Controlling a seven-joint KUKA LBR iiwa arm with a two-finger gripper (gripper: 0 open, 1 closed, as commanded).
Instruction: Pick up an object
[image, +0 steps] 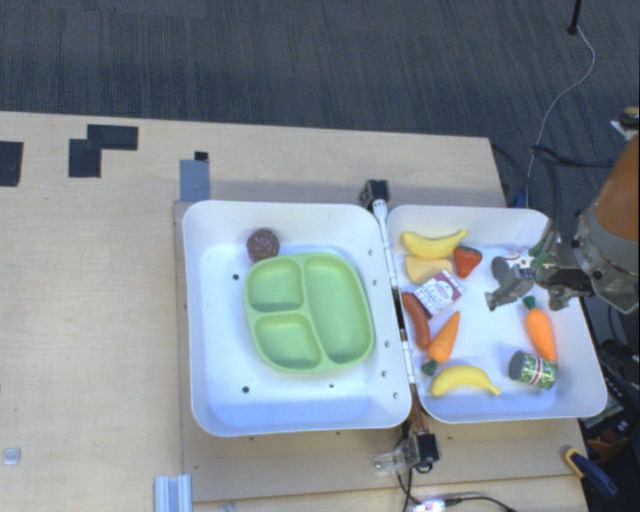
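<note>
Objects for picking are held in the right bin (570, 400), a shallow, glossy white plastic tray with rounded corners.

Left bin (215, 400): of the same make. A smooth, pale green divided plate (308, 311) with three compartments is set at its middle. A small, round, dark brown piece (263, 243) lies just beyond the plate's far left corner, apart from it.

Right bin, left to right: a reddish-brown sausage (414, 319) along the near wall; a curved yellow banana (432, 241) at the far end; a pale yellow piece (426, 268) just below it; a white packet (438, 294) with red print, too small to be read; an orange carrot (444, 336), slanted, touching the sausage; a second banana (465, 379) at the near end; a red strawberry-like piece (467, 262); a small green can (533, 370) on its side, label not legible; a second carrot (541, 334) just above the can.

Gripper (508, 283): dark grey metal, entered from the right, above bare bin floor between the strawberry-like piece and the second carrot. Its fingers are spread, with nothing seen between them.
</note>
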